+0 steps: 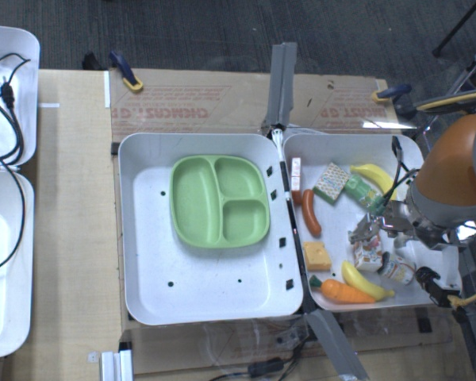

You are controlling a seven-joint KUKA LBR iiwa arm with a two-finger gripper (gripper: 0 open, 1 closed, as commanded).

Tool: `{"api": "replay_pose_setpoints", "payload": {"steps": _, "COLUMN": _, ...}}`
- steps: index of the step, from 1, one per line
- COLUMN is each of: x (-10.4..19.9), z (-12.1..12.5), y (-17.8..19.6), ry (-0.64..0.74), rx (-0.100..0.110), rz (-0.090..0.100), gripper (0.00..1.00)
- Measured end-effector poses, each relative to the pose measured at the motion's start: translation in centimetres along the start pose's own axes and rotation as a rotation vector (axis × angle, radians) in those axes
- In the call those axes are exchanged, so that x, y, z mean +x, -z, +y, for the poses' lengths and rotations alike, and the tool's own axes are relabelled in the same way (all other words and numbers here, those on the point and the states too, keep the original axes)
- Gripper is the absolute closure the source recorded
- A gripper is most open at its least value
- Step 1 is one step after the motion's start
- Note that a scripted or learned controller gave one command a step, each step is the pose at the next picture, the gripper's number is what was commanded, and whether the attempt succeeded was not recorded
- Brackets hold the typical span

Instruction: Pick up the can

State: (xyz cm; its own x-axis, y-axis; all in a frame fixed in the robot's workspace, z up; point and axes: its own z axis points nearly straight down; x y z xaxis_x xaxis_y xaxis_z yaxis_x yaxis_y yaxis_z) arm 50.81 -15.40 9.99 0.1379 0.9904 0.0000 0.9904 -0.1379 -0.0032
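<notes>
The tool (370, 228) hangs low in the right bin (345, 143); glare and clutter obscure its grip state, which cannot be determined. The can (397, 272), a small cylinder lying on its side, rests near the bin's near-right corner, just beside a curved yellow banana (363, 282).

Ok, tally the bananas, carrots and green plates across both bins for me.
Bananas: 2
Carrots: 1
Green plates: 1
Total: 4
</notes>
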Motion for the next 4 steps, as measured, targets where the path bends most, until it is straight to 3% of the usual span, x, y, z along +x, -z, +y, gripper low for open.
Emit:
{"api": "replay_pose_setpoints", "payload": {"steps": 1, "x": 1.6, "z": -2.4, "y": -0.9, "ry": -0.061, "rx": 0.001, "rz": 0.001, "gripper": 0.0}}
{"api": "replay_pose_setpoints", "payload": {"steps": 2, "x": 1.5, "z": -2.4, "y": -0.1, "ry": -0.065, "rx": 0.002, "rz": 0.0, "gripper": 1.0}}
{"api": "replay_pose_setpoints", "payload": {"steps": 3, "x": 8.8, "z": -4.3, "y": 14.1, "ry": -0.264, "rx": 0.0, "rz": -0.002, "gripper": 1.0}}
{"api": "replay_pose_setpoints", "payload": {"steps": 4, "x": 14.6, "z": -5.1, "y": 13.6, "ry": -0.367, "rx": 0.0, "rz": -0.002, "gripper": 1.0}}
